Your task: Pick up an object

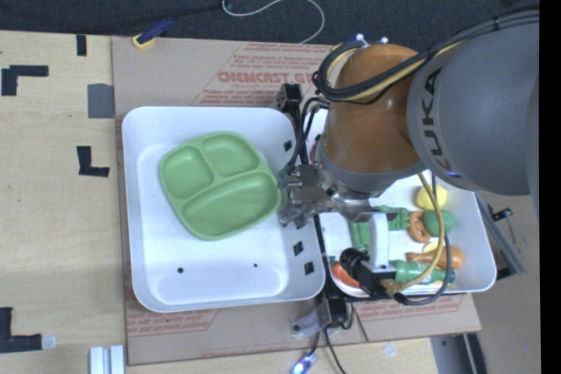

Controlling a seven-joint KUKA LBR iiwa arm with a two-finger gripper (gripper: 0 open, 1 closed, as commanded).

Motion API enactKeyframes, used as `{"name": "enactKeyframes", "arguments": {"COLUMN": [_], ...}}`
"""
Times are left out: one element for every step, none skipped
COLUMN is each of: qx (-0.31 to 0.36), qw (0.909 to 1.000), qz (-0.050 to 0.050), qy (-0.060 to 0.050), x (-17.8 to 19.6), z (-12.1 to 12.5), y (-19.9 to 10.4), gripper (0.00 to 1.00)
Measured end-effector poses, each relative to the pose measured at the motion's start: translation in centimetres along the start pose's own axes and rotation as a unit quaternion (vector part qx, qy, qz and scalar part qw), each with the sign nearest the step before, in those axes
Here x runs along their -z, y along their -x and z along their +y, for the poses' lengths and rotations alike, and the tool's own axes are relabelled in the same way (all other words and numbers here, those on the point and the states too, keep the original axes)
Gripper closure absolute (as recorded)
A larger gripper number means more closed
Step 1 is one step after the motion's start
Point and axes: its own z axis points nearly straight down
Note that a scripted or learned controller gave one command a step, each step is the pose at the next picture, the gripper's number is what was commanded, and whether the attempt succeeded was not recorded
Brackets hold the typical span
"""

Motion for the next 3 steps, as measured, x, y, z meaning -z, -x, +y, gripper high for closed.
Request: {"name": "enactKeyframes", "arguments": {"qx": [0.007, 0.003, 0.002], "qw": [0.9999, 1.0, 1.0], "qz": [0.003, 0.001, 0.001], "qy": [0.009, 0.004, 0.007], "x": [6.8, 7.4, 15.9], "z": [2.8, 2.6, -0.1], "y": [-9.5, -8.9, -5.9], "gripper": [1.0, 1.0, 1.0]}}
